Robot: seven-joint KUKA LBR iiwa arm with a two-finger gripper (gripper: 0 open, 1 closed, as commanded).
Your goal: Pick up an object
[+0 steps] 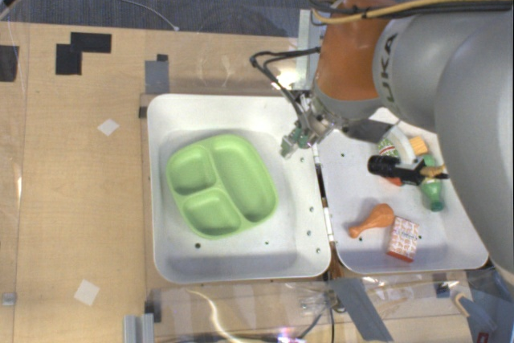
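My gripper (294, 140) hangs below the orange wrist band, over the right rim of the left bin (305, 197), close to the divider between the bins. Something small and greenish shows at its tip; I cannot tell if that is a held thing or part of the gripper. A green three-compartment plate (221, 185) lies in the left bin, left of and apart from the gripper. In the right bin (353, 253) lie an orange drumstick toy (372, 221), a red-and-white box (403, 238), a black object (393, 167) and a green piece (434, 195).
The grey arm covers the top right of the right bin. A yellow-and-white item (415, 147) peeks out beside the arm. Black tape marks (80, 51) sit on the wooden bench at far left. Cables trail along the bench's front edge (321, 309).
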